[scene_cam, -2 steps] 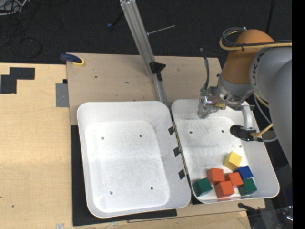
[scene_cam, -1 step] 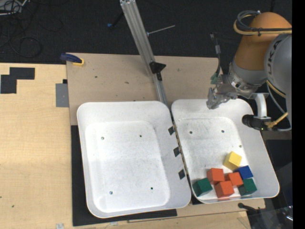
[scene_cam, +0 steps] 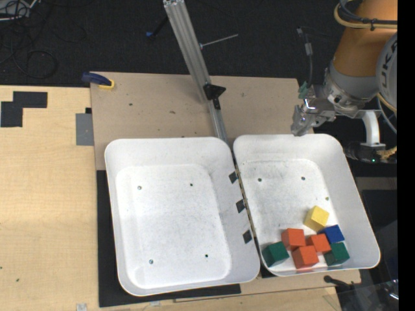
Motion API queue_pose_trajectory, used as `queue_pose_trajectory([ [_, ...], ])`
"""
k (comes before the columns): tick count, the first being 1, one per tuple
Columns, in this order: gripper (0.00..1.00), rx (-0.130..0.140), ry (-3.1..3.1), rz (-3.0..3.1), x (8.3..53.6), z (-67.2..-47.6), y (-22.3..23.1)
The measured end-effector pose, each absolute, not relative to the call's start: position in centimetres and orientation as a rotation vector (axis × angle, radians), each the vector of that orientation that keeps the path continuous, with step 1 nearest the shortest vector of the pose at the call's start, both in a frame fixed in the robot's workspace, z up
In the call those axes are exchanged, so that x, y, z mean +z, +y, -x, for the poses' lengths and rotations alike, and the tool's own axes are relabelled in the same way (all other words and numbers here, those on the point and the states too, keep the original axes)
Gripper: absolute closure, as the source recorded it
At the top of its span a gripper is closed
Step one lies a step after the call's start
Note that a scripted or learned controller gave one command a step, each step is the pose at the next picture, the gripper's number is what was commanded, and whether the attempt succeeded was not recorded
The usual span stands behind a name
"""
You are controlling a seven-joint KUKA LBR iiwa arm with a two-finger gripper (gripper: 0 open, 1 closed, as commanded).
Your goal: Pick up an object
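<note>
The gripper point(scene_cam: 303, 123) hung above the far rim of the right bin point(scene_cam: 285, 149), at the end of the grey arm point(scene_cam: 363, 44) with its orange band, which reached in from the right. At that size and angle its fingertips ran together into one dark shape, so whether the claw stood wide or narrow could not be told; nothing was seen between them.

The things worth picking lay well apart from it, heaped in the near right corner of the same bin. A yellow block point(scene_cam: 318, 217) sat a little off on its own at the far side of the heap. Below it came a blue block point(scene_cam: 334, 233), three orange blocks — one point(scene_cam: 294, 237) toward the left, one point(scene_cam: 320, 243) beside the blue, one point(scene_cam: 305, 256) nearest the front — and two green blocks, one point(scene_cam: 275, 253) at the left end and one point(scene_cam: 337, 255) against the bin's right wall. They touched or nearly touched, probably because the bin's sloping walls let loose pieces slide into the corner.

The left bin point(scene_cam: 123, 154) held no blocks that could be made out.

By that lie of things the pick had not begun: the arm seemed parked high at the bin's edge, clear of the heap. The yellow block looked the easiest choice, since it had free sides for fingers to close on.
</note>
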State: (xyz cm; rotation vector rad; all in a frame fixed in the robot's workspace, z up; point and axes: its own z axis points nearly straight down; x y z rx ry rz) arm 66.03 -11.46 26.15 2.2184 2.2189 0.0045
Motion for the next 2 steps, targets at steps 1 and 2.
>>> queue_pose_trajectory([
  [1, 1.0, -0.002, 2.227, -2.221, 26.5, -63.6, -7.2],
  [2, 1.0, -0.006, 2.227, -2.223, 25.3, -60.8, -3.7],
])
